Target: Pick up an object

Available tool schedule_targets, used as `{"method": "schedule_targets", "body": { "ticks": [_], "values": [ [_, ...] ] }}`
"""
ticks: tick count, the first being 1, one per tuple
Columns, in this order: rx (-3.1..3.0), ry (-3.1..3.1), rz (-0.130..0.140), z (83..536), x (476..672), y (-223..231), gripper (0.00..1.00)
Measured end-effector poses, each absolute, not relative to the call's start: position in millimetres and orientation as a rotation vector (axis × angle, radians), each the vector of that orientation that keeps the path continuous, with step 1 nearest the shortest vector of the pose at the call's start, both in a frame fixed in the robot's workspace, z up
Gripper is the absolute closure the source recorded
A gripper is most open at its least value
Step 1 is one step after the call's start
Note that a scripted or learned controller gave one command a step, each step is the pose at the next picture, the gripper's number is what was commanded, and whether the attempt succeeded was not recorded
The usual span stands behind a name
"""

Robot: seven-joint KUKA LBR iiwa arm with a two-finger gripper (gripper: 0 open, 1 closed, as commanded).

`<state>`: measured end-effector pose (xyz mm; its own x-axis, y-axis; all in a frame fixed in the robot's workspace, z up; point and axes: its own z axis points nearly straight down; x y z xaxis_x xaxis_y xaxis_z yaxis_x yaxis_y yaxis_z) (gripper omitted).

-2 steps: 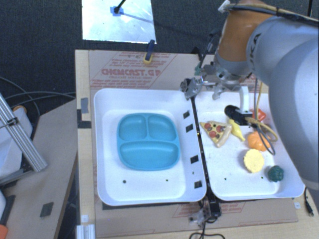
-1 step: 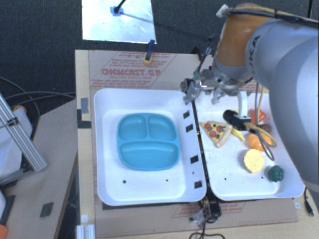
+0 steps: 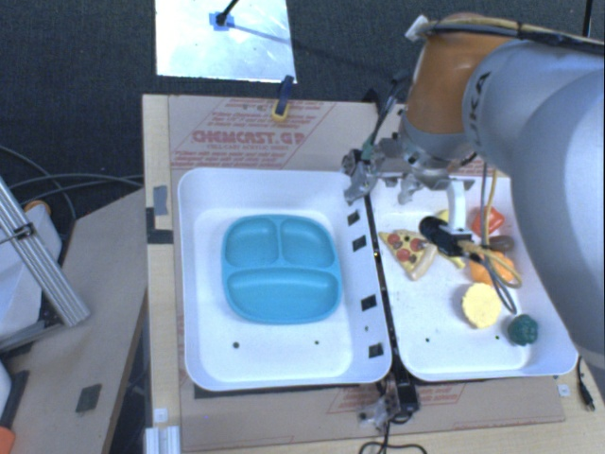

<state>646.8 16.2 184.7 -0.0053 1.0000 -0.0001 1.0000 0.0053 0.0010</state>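
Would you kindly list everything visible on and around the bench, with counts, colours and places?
Bins: 2, white, side by side on bench.
Plate: 1, blue, three compartments, left bin.
Pizza slice: 1, yellow and red, right bin.
Yellow disc: 1, right bin, front.
Green ball: 1, dark green, right bin, front right corner.
Red item: 1, right bin, behind the tangle.
Orange item: 1, right bin, middle.
Arm: 1, grey with orange band, over right bin.
Gripper: 1, above right bin's rear left.
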Motion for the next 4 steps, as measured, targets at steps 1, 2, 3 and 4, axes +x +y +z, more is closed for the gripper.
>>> {"method": "schedule_targets", "body": {
  "ticks": [1,2,3,4],
  "values": [
    [2.223,2.222,-0.002,184,603.3,15,0.00],
    [2.210,2.226,0.011,185,671.6,48,0.00],
    [2.215,2.227,0.002,184,663.4,57,0.00],
    [2.214,2.227,0.001,185,649.8,73,0.00]
  ]
}}
